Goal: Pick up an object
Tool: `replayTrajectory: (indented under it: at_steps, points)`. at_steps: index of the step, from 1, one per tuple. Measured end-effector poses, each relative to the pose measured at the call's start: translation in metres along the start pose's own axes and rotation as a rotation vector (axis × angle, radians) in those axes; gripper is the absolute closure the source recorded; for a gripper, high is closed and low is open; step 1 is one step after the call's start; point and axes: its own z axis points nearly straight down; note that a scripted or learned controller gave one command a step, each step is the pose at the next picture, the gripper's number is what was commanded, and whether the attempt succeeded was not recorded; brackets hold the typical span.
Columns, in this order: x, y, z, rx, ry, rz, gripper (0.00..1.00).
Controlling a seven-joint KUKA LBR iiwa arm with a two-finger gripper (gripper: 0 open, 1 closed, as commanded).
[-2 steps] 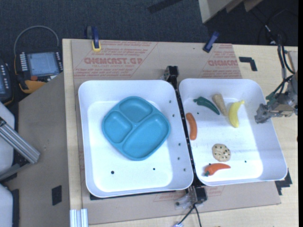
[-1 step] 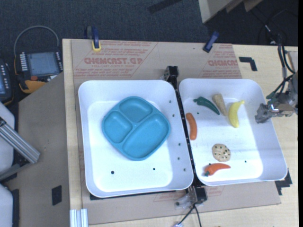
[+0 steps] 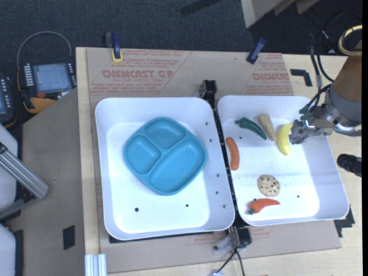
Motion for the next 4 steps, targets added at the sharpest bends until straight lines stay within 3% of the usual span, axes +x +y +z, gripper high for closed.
replayTrajectory:
  at_steps: [2, 4]
  points:
    - [0.096, 0.043, 0.004, 0.000, 0.000, 0.004, 1.00]
    - [0.206, 0.069, -0.004, -0.001, 0.002, -0.001, 1.00]
